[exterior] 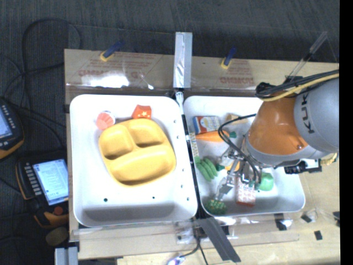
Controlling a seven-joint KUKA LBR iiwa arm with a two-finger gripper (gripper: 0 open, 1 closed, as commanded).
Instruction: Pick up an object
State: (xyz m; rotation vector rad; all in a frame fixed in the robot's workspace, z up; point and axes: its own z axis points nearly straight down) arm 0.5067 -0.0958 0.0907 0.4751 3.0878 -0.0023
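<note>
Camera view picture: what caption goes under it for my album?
Robot arm reaching into the right bin of toys, beside a yellow tray in the left bin.

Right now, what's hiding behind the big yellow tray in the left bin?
Behind the yellow three-compartment plastic tray, a small orange block and a small pink-and-white round toy poke out at its far edge. Whatever lies beneath the tray is covered.

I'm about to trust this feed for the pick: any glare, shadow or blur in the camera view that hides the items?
Camera view: glare washes the plastic sheet behind the left bin; the yellow tray is evenly lit and sharp. The arm overhangs the right bin, shading and covering part of it; the small items under the gripper look soft and hard to tell apart.
</note>
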